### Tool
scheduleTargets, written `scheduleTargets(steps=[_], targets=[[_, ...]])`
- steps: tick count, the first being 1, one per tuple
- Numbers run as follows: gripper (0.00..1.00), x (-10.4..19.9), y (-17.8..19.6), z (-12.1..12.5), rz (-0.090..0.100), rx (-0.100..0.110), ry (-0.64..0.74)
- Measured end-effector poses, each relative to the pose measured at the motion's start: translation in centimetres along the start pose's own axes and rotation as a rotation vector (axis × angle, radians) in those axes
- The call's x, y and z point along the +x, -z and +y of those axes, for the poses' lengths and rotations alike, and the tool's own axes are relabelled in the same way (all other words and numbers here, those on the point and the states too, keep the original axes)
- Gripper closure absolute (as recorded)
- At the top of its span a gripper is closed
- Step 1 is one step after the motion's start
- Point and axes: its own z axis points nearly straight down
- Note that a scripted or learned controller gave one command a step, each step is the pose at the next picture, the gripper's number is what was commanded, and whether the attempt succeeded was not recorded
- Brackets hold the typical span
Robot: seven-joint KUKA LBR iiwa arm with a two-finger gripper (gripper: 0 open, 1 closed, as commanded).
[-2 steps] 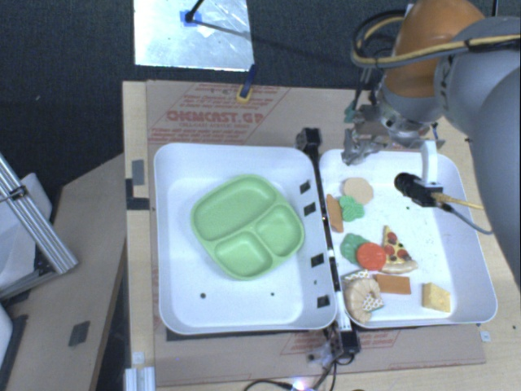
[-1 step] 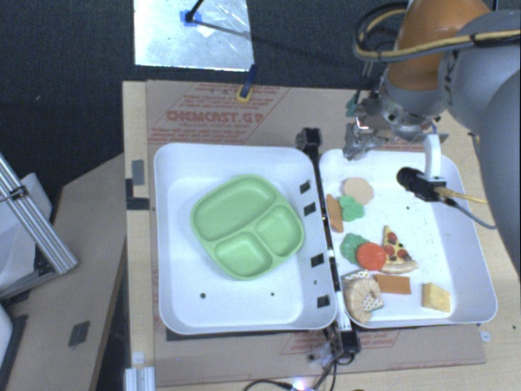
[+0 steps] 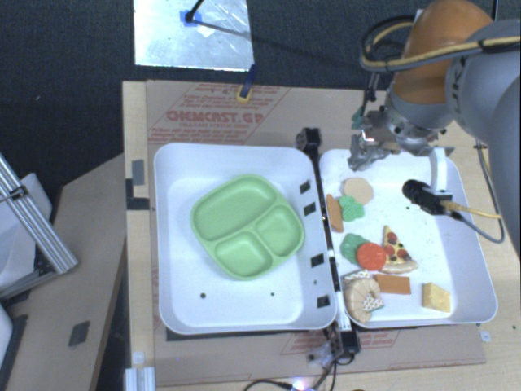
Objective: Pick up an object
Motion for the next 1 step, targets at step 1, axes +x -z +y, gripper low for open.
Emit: scheduleTargets(steps=[1], targets=[[1.0,0.69,-0.88,1.14,0.0,-0.002,0.004]])
